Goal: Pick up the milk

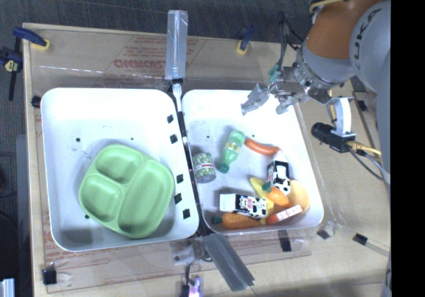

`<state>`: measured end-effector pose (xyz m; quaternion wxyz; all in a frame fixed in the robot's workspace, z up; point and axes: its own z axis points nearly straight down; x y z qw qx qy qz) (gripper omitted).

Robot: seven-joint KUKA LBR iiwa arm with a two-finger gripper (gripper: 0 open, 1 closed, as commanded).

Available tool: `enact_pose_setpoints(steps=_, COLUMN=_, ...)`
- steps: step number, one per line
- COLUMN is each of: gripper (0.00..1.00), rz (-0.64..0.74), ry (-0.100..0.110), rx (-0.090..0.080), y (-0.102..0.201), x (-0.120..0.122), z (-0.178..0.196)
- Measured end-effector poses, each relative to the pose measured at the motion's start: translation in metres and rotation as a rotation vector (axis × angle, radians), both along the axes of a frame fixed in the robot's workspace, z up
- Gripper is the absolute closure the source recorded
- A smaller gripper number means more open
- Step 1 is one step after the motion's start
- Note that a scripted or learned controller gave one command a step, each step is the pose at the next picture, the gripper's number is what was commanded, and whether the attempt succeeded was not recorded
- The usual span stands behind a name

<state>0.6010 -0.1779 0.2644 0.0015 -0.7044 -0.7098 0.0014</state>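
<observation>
Milk appears twice in the right bin, as two cow-spotted cartons: one carton lying flat near the front wall, and an upright carton just behind it toward the right wall. Both sit in a crowded heap with a carrot at the front edge, a banana between the cartons, and an orange fruit against the upright one. Neither carton has been lifted, so judging by how things lie the pick is not yet begun; the whole approach, descent and grasp remain.

The gripper hovers over the back edge of the right bin, well apart from either carton, with its fingers spread wide and nothing between them. The grey arm reaches in from the right, its orange band high above the wrist, the tool tilted toward the bin's middle.

A green bottle, a small can and an orange sausage-like toy lie between the gripper and the cartons. The left bin holds a green divided plate
</observation>
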Motion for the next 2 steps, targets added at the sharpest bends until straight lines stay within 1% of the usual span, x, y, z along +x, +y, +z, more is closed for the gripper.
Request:
enact_pose_setpoints(steps=1, gripper=0.0, rz=0.005, ry=0.0, rx=0.0, y=-0.033, x=-0.076, z=-0.054)
enact_pose_setpoints(steps=2, gripper=0.0, rz=0.031, ry=-0.003, rx=0.0, y=-0.033, x=-0.103, z=-0.005)
